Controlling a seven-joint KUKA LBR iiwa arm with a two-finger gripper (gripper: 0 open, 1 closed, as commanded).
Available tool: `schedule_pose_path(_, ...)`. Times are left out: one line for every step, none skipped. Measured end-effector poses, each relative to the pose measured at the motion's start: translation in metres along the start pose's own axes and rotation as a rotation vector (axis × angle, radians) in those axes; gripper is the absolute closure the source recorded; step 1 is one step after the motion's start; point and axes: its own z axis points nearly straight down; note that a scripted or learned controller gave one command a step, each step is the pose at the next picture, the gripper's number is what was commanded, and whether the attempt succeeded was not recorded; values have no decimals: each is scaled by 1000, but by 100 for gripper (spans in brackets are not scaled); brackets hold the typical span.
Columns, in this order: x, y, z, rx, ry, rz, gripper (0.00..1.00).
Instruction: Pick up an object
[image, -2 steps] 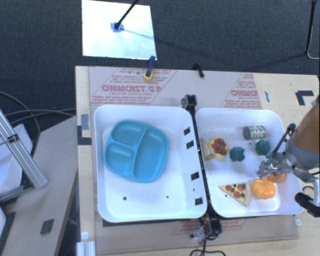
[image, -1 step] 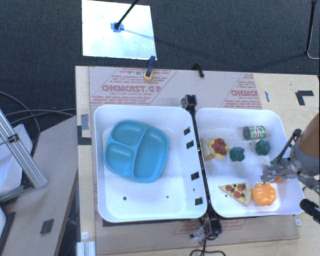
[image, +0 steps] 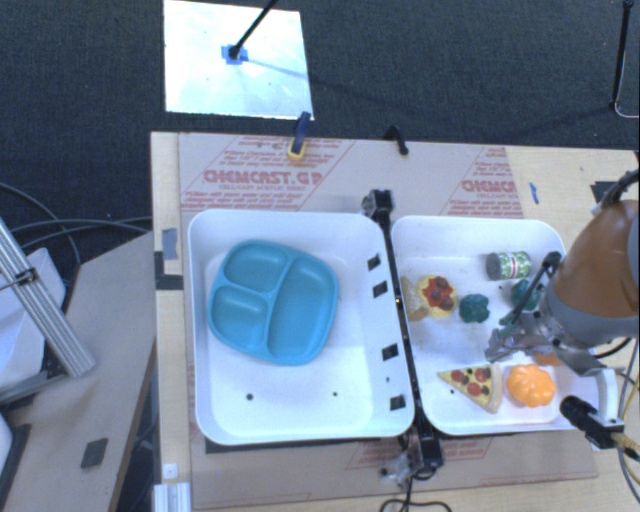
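Gripper (image: 510, 340) hangs low over the right bin (image: 440, 232), so the orange pumpkin toy (image: 531, 385) sits within reach. Fingers look spread, I think, pinching nothing.

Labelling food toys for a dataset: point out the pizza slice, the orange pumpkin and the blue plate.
pizza slice (image: 474, 382), camera view, its topping.
orange pumpkin (image: 530, 385), camera view, its middle.
blue plate (image: 272, 301), camera view, its central divider.

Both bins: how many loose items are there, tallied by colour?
Blue: 1, the divided plate in the left bin
Green: 2, the can and the broccoli
Orange: 1, the pumpkin
Yellow and red: 2, the pizza slice and the small tart
Total: 6
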Motion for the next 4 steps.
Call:
schedule_pose_path(78, 2, -64, -7, 0, -3, 100)
schedule_pose_path(12, 39, -36, -2, -7, 12, 100)
schedule_pose_path(-38, 23, 31, 6, -5, 14, 100)
schedule_pose_path(37, 0, -21, -1, 0, 0, 100)
